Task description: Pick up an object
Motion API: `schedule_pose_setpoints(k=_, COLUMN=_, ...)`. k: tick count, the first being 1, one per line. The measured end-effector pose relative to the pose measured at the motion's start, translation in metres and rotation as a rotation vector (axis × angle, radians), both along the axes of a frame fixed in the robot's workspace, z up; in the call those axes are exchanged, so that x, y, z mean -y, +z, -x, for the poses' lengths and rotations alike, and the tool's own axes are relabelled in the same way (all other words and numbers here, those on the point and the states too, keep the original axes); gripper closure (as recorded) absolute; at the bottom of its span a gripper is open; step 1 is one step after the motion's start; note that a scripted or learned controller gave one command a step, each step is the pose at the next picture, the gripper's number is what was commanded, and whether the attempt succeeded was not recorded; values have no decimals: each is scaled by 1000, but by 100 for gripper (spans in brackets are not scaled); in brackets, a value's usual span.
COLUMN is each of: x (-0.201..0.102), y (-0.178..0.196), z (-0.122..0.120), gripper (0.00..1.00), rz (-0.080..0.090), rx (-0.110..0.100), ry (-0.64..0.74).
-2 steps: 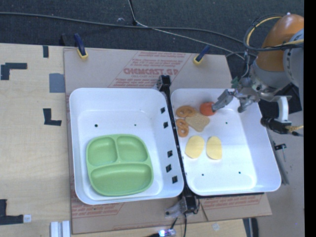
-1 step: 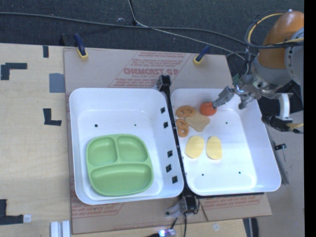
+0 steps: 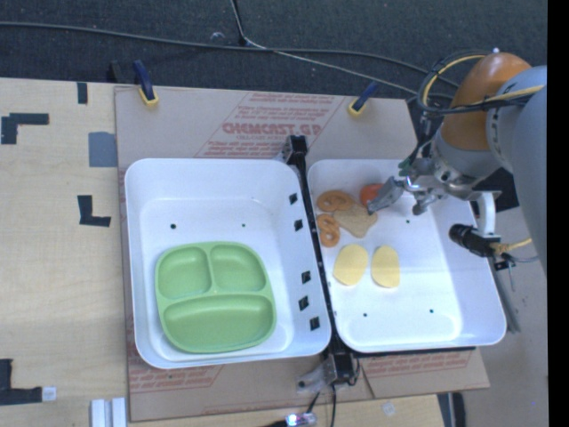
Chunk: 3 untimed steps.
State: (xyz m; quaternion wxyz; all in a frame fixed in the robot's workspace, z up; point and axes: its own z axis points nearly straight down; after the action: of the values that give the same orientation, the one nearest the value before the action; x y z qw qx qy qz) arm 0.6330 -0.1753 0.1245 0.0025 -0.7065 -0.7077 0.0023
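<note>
So over on the left, the left bin (image 3: 142, 194) is sitting there as a shallow, glossy white plastic tub with rounded corners, and a matte pale-green divided plate (image 3: 215, 295) is lying flat in its lower half: three compartments, two small ones up top and one wide one below, soft rounded edges all round. Both bins are resting on a sheet of brown cardboard (image 3: 258, 123) with red printing, pinned at the back by two blue-and-yellow clamps. Moving right, the right bin (image 3: 444, 318) is holding a little pile of flat toy food: two orange pretzel-looking pieces (image 3: 332, 214) with holes in them, a tan, bread-ish slab (image 3: 357, 221) touching them, a small red piece (image 3: 371, 191) just behind that, and two smooth yellow ovals (image 3: 368, 266) lying side by side nearer the front. The gripper (image 3: 402, 196) is hovering at the red piece's right edge, metal fingers slightly apart and nothing visibly caught between them. The grey arm with its shiny orange band is reaching in from the right.
</note>
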Motion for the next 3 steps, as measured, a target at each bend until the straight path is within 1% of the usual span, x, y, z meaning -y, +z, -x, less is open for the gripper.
schedule_pose_setpoints(k=1, x=0, y=-40, z=-1, gripper=0, rz=2, rx=9, ry=0)
schedule_pose_setpoints(k=2, x=-2, y=-25, z=-3, gripper=100, rz=0, rx=14, ry=2)
schedule_pose_setpoints(k=3, x=8, y=29, z=-6, gripper=100, rz=3, rx=11, ry=0)
